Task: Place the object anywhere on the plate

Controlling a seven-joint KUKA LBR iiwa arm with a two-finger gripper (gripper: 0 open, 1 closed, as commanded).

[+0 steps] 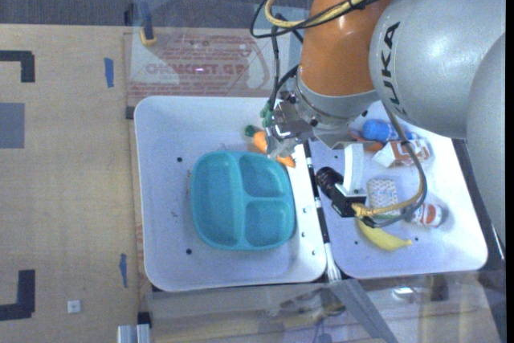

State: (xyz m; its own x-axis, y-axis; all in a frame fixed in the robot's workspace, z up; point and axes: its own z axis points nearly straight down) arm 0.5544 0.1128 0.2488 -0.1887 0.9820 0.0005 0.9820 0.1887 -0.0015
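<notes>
- The hand (283,142) hangs over the right side of the left shallow white bin (161,165); I cannot tell whether it is wide or narrow.
- A small orange object with a green end (259,141) shows just beside the hand, at the far rim of the teal divided plastic plate (229,205).
- A yellow banana (384,238) lies in the right shallow white bin (462,241).

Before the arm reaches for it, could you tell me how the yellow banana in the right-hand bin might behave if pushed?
The banana is curved and lies flat, so it would probably pivot rather than roll. Its smooth-looking skin may slip on the white bin.
</notes>
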